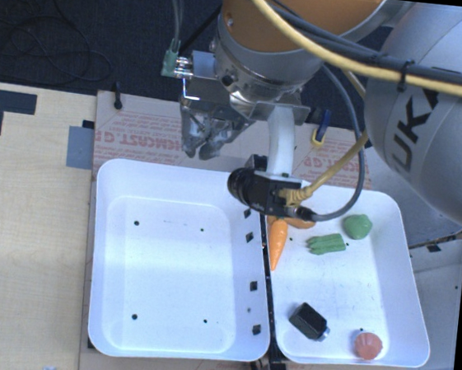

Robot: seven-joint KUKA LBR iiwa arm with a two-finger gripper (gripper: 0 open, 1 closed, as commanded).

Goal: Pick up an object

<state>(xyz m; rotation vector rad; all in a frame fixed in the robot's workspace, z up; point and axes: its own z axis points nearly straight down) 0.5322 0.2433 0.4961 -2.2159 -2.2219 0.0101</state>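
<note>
My gripper hangs above the back rim of the left bin, over the cardboard behind it, and nothing shows in it. All the objects lie in the right bin. An orange carrot rests against the divider between the bins, tip pointing to the front. To its right are a long green pod and a rounded green piece. A black block and a reddish ball sit near the front of that bin.
The arm's large grey and orange body overhangs the back of both bins. Cardboard lies under the bins, and a pale wooden bench stretches to the left.
</note>
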